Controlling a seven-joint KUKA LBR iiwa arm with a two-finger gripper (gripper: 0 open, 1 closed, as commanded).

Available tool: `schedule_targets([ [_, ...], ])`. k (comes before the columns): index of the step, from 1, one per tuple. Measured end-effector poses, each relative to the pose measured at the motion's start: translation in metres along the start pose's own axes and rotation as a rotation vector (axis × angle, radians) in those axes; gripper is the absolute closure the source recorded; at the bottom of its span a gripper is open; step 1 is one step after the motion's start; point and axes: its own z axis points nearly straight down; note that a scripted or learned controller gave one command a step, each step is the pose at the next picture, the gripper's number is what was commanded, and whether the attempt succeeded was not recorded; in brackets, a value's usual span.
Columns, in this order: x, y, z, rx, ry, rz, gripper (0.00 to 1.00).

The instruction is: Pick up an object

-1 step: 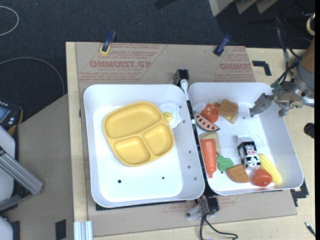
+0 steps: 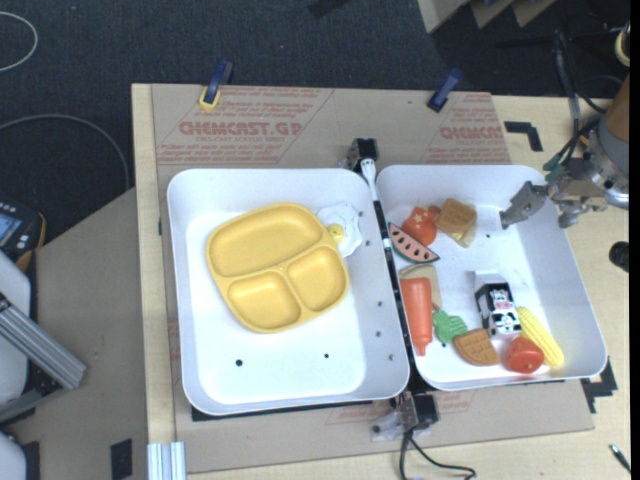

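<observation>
Jaws (image 2: 545,208) seemingly parted, empty, above right bin (image 2: 580,298); board (image 2: 300,118) reads CHEMCAST

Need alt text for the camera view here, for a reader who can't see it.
A grey robot gripper hangs over the far right edge of the right bin, which holds toy food: a carrot, watermelon slice, tomato and corn. The left bin holds a yellow divided plate beside a toy fried egg.

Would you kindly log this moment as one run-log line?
gripper: over right bin's far right corner, holding nothing | toy carrot, corn: in right bin | yellow tray: left bin
</observation>
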Motion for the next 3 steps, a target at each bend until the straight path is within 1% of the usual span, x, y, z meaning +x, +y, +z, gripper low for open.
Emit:
schedule_targets([
  [1, -0.006, 0.002, 0.046, 0.007, 0.002, 0.001, 0.00],
  [2, -0.004, -0.008, 0.106, 0.009, 0.003, 0.001, 0.00],
  [3, -0.003, -0.009, 0.147, 0.007, 0.003, 0.000, 0.00],
])
